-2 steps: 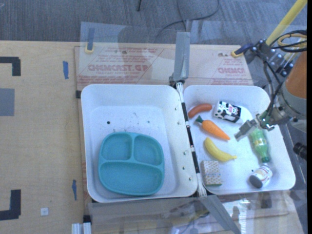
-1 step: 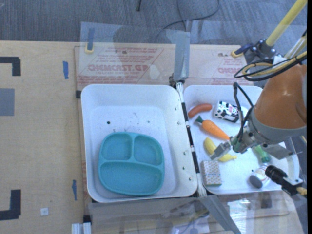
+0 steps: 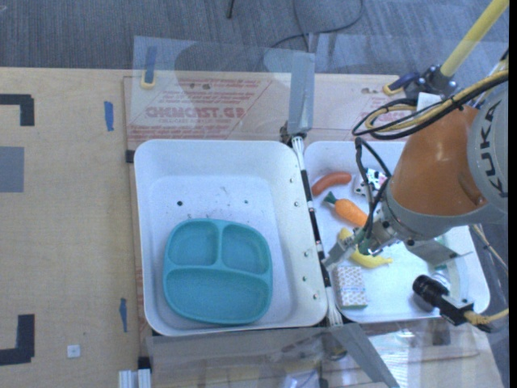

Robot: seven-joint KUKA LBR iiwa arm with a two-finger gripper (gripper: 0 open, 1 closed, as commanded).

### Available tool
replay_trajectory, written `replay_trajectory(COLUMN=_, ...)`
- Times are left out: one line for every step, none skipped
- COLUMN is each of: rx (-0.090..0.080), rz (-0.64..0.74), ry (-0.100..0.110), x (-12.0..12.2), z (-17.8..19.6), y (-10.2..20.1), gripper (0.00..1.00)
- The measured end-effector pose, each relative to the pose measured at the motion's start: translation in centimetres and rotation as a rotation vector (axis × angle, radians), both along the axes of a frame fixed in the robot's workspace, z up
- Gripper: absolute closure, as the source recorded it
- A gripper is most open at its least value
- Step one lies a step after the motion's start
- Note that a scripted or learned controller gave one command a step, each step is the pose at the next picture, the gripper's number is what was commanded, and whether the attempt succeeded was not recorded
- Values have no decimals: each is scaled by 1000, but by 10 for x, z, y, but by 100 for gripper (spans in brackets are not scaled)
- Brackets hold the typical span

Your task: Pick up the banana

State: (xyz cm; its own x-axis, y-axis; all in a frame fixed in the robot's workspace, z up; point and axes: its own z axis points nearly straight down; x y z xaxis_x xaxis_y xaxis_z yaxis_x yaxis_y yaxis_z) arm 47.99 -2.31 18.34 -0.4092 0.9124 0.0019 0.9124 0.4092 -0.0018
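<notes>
The banana (image 3: 368,257) lies in the right bin (image 3: 404,301), near that bin's left wall, and my gripper (image 3: 359,245) hangs right over it, the grey-and-orange arm (image 3: 436,176) reaching in from the right. From my remote seat I cannot tell whether the pincer is spread or closed (the wrist hides its tips), and nothing shows the fruit between them, so I do not count it as held. What I can see of the banana is a yellow curve poking out below and to the right of the tool, its long axis running roughly left to right with a slight upward bend. The move ahead, as I judge it, is nearly straight down. Room is tight: an orange carrot (image 3: 350,211) sits just above, a sausage-like piece (image 3: 331,182) beyond it, a speckled sponge-like block (image 3: 350,285) just below, and the bin wall is close on the left. The left bin (image 3: 218,156) holds a teal divided plate (image 3: 218,272), well apart.
</notes>
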Motion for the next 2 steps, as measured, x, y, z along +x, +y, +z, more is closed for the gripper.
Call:
replay_trajectory(rx=-1, rz=-86, ry=-2, x=0, z=0, y=57, gripper=0)
replay_trajectory(rx=-2, rz=-249, ry=-2, x=12, z=21, y=50, gripper=0)
